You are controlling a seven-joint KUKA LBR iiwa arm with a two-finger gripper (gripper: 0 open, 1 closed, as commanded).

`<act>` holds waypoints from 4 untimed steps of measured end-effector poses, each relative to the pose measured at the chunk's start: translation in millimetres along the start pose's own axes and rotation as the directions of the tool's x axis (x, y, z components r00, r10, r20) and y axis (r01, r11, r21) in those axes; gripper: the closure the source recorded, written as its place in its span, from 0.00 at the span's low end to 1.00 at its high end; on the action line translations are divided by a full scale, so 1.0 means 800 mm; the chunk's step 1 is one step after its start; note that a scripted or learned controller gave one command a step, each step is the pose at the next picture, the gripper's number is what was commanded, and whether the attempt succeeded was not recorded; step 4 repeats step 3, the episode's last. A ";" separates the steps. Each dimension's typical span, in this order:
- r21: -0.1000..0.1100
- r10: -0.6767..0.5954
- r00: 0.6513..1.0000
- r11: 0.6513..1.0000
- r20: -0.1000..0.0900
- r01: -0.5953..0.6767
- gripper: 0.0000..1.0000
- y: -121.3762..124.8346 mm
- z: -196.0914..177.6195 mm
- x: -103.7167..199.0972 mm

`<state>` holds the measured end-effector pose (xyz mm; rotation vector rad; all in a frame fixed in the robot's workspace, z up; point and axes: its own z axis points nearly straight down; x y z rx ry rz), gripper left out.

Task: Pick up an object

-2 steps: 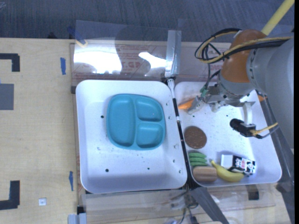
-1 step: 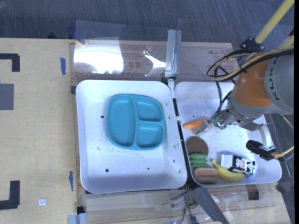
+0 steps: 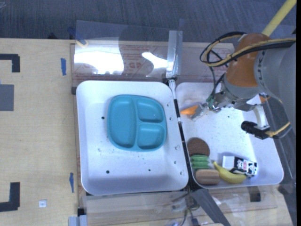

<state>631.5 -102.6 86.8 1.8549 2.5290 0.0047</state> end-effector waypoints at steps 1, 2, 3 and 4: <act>0.005 0.145 0.989 0.989 0.000 -0.145 0.00 0.039 0.001 -0.010; 0.006 0.142 0.990 0.990 0.002 -0.142 1.00 0.040 -0.012 -0.010; -0.008 0.203 0.979 0.979 -0.003 -0.203 1.00 0.066 -0.131 0.087; -0.008 0.203 0.979 0.979 -0.003 -0.203 1.00 0.066 -0.131 0.087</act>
